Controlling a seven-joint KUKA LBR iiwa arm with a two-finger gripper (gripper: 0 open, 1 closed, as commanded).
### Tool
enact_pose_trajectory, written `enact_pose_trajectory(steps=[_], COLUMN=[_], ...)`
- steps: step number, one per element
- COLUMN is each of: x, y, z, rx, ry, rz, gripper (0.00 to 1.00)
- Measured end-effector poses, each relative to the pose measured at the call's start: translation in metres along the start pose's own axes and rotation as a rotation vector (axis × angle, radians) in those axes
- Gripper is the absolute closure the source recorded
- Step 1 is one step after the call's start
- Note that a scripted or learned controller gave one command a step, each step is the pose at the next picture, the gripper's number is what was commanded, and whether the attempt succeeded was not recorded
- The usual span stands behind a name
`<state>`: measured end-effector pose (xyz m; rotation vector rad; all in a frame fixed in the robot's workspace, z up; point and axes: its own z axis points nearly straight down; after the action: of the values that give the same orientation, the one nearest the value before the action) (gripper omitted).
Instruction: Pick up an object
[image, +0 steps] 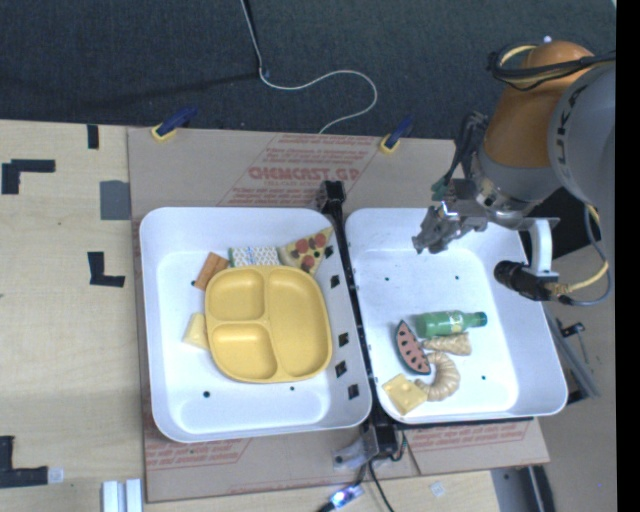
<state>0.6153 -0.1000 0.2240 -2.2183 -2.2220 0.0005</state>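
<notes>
My gripper (432, 240) hangs over the far part of the right bin (530, 400), pointing down with nothing seen between its fingers. Well in front of it, toward the near side of that bin, lie a green bottle (448, 322), a watermelon slice (411, 348), a tan croissant-like pastry (446, 373) and a yellow cheese wedge (402, 394). These objects sit close together, some touching. The gripper is apart from all of them.
The left bin (170, 400) holds a yellow divided plate (268, 323), with a pizza slice (308, 249), an orange piece (210, 268), a patterned piece (253, 257) and a yellow wedge (194, 330) around it. A black divider clip (332, 194) sits between the bins.
</notes>
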Motion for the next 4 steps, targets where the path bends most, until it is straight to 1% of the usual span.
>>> enact_pose_trajectory(steps=[1, 2, 3, 4], x=[0.044, 0.081, 0.084, 0.096], y=[-0.039, -0.074, -0.074, -0.069], z=[-0.008, -0.01, -0.006, -0.003], rx=[0.002, 0.003, 0.002, 0.001], ry=[0.0, 0.0, -0.001, 0.0], rz=[-0.002, -0.002, 0.0, -0.002], gripper=[1.0, 1.0, 1.0, 1.0])
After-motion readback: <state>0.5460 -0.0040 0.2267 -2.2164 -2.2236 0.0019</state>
